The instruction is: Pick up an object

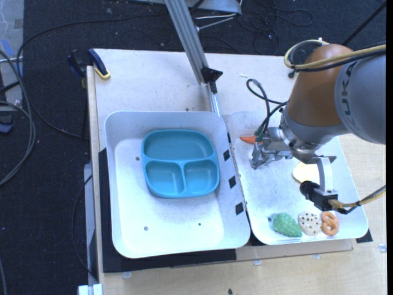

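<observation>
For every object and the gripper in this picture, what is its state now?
Blue tray: flat in left bin, right way up.
Gripper: low over right bin, nothing seen between fingers.
Green piece: lying at right bin's near edge.
Cookie: lying beside it.
Pretzel: lying next to cookie.

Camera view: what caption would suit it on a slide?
Gripper hangs over the right bin beside an orange carrot-like piece; blue divided plate lies left.

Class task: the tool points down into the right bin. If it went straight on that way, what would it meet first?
Probably the bare floor of the right bin; the tool hangs just beside the orange carrot-like piece, though depth is unclear.
</observation>
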`<state>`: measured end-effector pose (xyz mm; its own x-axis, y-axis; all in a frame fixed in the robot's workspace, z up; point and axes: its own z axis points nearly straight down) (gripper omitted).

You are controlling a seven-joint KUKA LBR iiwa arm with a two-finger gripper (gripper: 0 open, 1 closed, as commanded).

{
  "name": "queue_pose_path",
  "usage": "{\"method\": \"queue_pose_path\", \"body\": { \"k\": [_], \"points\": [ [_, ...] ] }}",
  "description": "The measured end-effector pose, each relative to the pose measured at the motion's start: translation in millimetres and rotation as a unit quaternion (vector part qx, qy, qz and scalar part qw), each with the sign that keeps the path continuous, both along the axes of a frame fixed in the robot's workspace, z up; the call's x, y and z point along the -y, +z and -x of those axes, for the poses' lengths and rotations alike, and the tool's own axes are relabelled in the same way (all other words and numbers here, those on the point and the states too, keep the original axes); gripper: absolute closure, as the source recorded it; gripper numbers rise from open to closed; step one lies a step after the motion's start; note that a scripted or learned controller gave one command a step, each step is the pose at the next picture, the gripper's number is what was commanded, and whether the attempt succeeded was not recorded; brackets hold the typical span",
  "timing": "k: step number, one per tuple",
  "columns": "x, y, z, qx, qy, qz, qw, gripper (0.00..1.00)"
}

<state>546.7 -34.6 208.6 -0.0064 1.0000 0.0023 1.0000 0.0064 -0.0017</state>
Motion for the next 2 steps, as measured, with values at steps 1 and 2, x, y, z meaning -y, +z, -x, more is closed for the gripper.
{"method": "queue_pose_path", "body": {
  "k": [1, 2],
  "points": [
    [-44.8, -2.4, 13.9, 0.0, 0.0, 0.0001, 1.0, 1.0],
    [-95.4, -3.7, 32.4, -0.001, 0.0, 0.0, 1.0, 1.0]
  ]
}}
